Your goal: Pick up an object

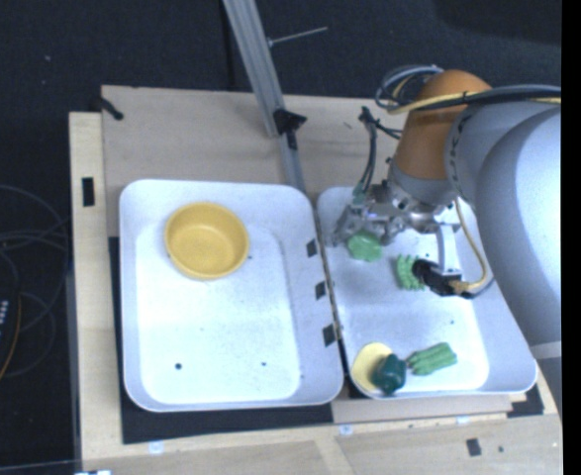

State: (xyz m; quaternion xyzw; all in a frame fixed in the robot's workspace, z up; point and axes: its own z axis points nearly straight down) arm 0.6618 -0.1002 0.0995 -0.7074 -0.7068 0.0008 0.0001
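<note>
Green and blocky, a small plastic piece [365, 248] lay near the right bin's [468, 359] far-left corner beneath the gripper [371, 228]; whether gripped, I couldn't tell. Lifting apparently remained.

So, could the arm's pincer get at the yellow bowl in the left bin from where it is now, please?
Probably yes. The bowl sits alone and upright in the left bin, open from above. The pincer hangs over the right bin, so it would only need to cross the divider.
</note>
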